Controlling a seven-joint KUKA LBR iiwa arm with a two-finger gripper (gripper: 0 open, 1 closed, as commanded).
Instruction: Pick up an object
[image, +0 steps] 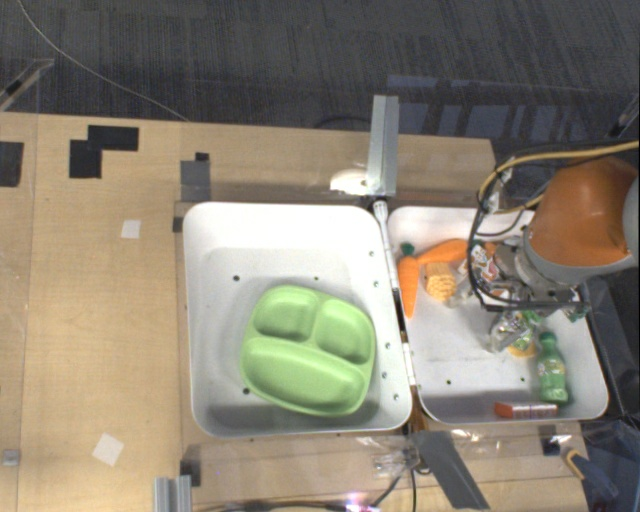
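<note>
an orange carrot (409, 283) lies at the upper left of the right bin (455, 375), a yellow piece (438, 288) just beside it. the claw (510, 328) hangs lower right of them near a green bottle (550, 368); i cannot tell its state. a green tray (308, 349) fills the left bin (215, 300).

The bench (90, 330) is made of light brown wood. Two white bins sit on it side by side, touching in the middle. The left bin (215, 260) is the bigger one. The right bin (450, 375) is smaller. Black square marks (100, 148) are near the bench's far left corner. Two small pale squares (131, 229) lie flat on the wood, left of the bins. A grey metal post (383, 145) stands behind where the bins meet.
</note>
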